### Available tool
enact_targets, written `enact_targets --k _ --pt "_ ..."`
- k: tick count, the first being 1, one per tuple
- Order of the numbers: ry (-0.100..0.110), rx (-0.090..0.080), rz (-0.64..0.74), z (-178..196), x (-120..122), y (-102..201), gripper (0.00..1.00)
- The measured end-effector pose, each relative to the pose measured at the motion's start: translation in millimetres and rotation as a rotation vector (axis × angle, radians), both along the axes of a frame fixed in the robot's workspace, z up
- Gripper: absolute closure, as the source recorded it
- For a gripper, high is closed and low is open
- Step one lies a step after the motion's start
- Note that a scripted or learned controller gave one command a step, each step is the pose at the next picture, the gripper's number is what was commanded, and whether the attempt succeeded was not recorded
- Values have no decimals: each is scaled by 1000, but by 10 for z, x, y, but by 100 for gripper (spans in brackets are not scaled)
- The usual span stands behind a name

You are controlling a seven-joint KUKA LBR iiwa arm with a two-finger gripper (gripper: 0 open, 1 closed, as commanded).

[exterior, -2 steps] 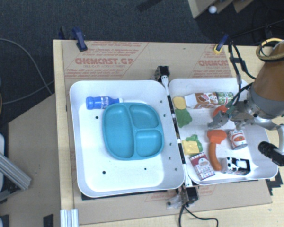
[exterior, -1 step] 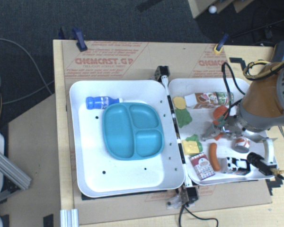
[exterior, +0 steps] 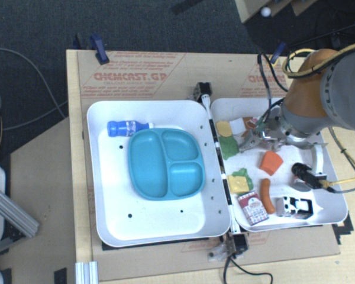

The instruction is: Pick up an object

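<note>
The gripper [exterior: 252, 137] hangs low in the right bin [exterior: 334, 209] with its fingers apart and nothing between them. A green block [exterior: 228, 147] lies just beside the tips, an orange block [exterior: 271, 162] near on the other side. Nothing is grasped yet; closing and lifting remain.

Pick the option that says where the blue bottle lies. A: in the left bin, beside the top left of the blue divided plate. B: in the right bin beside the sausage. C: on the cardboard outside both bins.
A: the blue bottle lies in the left bin, beside the upper left edge of the blue divided plate.
</note>
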State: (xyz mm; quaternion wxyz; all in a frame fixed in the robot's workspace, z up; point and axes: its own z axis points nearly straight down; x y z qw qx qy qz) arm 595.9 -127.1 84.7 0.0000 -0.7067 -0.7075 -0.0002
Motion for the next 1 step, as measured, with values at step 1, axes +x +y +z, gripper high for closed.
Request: enact_targets --k 1 --pt "2 1 -2 5 -635 213 0"
